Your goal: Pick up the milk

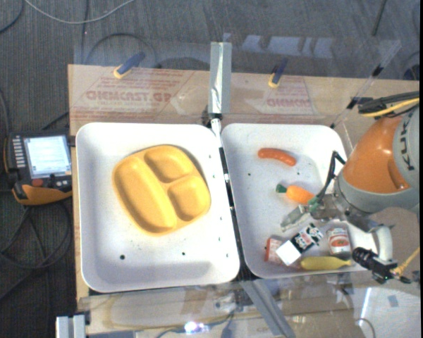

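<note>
The milk (298, 244) is a small carton with a black-and-white cow pattern, a white end and a red part. It lies on its side near the front of the right bin (257, 203). My gripper (301, 217) reaches in from the right, low over the bin. It sits just behind the carton and just in front of an orange carrot (297, 192). Nothing visibly hangs from it. The grey arm with its orange band (376, 162) covers the bin's right edge.
A red sausage (276, 156) lies at the back of the right bin. A small can (339, 239) and a yellow banana (326, 263) lie beside the milk at the front right. The left bin (99, 259) holds a yellow divided plate (162, 187).
</note>
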You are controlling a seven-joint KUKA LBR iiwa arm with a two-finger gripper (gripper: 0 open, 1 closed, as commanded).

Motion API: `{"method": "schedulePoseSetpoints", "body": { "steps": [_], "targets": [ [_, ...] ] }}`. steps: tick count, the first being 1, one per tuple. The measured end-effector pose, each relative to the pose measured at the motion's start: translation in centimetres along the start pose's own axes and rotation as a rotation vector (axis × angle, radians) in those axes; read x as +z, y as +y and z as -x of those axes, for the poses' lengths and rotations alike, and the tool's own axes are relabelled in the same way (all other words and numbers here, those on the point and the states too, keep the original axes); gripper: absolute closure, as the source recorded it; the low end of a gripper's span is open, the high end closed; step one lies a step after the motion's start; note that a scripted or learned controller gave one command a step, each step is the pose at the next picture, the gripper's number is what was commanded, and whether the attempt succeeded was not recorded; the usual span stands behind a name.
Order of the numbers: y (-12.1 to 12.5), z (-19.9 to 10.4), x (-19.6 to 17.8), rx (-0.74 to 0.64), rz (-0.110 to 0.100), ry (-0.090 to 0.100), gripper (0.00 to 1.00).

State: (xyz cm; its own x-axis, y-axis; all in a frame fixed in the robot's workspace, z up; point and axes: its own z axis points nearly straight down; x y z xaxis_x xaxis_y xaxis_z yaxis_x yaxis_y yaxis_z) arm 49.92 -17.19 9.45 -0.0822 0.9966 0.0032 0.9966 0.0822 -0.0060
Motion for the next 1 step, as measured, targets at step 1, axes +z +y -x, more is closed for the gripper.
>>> {"method": "schedulePoseSetpoints", "body": {
  "steps": [1],
  "targets": [
    [-0.91,-0.76,0.35,-0.097,0.024,-0.019,0.00]
  ]
}}
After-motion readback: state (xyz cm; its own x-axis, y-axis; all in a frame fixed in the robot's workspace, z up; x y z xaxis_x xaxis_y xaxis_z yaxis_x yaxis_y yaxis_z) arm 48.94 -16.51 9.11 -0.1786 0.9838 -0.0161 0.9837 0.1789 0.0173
